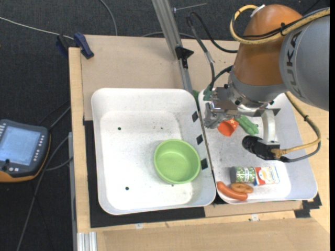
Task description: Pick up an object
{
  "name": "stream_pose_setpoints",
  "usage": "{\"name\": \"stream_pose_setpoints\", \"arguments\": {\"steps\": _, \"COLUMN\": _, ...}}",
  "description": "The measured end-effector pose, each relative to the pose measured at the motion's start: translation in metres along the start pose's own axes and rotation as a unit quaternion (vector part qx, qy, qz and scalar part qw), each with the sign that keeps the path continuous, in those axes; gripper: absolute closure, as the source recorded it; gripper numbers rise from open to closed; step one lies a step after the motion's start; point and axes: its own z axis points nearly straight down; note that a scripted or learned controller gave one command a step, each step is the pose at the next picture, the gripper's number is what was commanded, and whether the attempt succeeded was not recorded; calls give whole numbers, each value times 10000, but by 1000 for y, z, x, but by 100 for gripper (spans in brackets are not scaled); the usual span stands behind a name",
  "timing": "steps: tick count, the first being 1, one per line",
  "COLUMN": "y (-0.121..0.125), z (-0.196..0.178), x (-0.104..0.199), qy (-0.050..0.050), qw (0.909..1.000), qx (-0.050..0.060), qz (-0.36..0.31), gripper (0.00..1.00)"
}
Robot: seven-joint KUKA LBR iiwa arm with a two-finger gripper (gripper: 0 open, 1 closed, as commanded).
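My gripper [219, 118] hangs low over the far left part of the right bin [303, 179], close to the wall between the two bins. A small orange object [227, 127] lies right beside the gripper's tip, partly under it. A green oblong object [246, 124] pokes out just right of the orange one. The arm's body covers the far part of this bin.
A green bowl [177, 161] sits in the left bin [120, 109], near its right wall. At the right bin's near edge lie a small green-and-white carton [255, 175] and an orange-red sausage-shaped thing [233, 191]. A metal post [170, 25] rises behind the bins.
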Motion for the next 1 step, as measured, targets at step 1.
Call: {"name": "stream_pose_setpoints", "arguments": {"steps": 1, "y": 13, "z": 22, "x": 45, "qy": -2, "qw": 10000, "qx": 8, "qz": 1, "gripper": 100}}
